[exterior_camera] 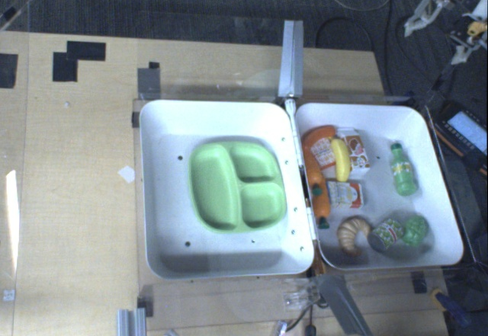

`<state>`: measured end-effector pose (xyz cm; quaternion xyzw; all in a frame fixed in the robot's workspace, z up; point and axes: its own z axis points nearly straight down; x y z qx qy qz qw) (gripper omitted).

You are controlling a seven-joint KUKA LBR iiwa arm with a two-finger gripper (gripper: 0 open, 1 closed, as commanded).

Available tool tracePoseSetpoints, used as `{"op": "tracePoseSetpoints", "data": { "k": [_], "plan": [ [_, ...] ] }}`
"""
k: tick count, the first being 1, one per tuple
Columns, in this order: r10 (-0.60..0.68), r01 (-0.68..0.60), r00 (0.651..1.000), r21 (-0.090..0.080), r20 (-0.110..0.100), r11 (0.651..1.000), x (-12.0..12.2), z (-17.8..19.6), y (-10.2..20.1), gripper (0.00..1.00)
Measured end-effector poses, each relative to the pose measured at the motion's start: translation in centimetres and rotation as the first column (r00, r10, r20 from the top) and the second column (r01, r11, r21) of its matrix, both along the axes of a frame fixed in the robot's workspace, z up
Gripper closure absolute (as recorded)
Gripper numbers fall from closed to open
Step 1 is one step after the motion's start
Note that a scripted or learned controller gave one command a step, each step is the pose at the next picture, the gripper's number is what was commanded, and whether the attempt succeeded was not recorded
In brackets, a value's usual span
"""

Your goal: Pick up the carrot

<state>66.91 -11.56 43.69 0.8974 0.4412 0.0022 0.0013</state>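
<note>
At the near edge of the bench sits the right bin, shallow and white, with a croissant and a green packet by its near wall, and a green round object just beside the packet. Farther back lie two small juice cartons, a banana, and a green bottle set apart on the right.

The carrot — long, orange — lies along the bin's left wall, close to the divider; the banana rests against its broad end and one carton sits just beside its narrow end. The left bin holds a green compartment tray.

The gripper hangs in the top right corner, well apart from both bins and raised off the bench. Its pale fingers splay apart — open, holding nothing.

The pick looks not yet begun; this reads as the approach stage. The next move probably calls for travelling over the right bin and descending across the carrot's bare middle, fingers straddling its width, with care for the wall and the crowding banana.
</note>
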Motion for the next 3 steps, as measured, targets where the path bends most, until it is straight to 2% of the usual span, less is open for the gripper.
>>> {"op": "tracePoseSetpoints", "data": {
  "k": [1, 2, 3],
  "plan": [
    [-0.299, 0.299, 0.954, 0.002, -0.001, 0.954, -0.4, 0.0, -3.1, 0.00],
    [-0.194, 0.194, 0.981, 0.000, -0.002, 0.981, -0.7, -0.1, -2.1, 0.00],
    [-0.393, 0.393, 0.920, 0.002, -0.002, 0.920, -1.2, -0.1, -3.4, 0.00]
  ]
}}
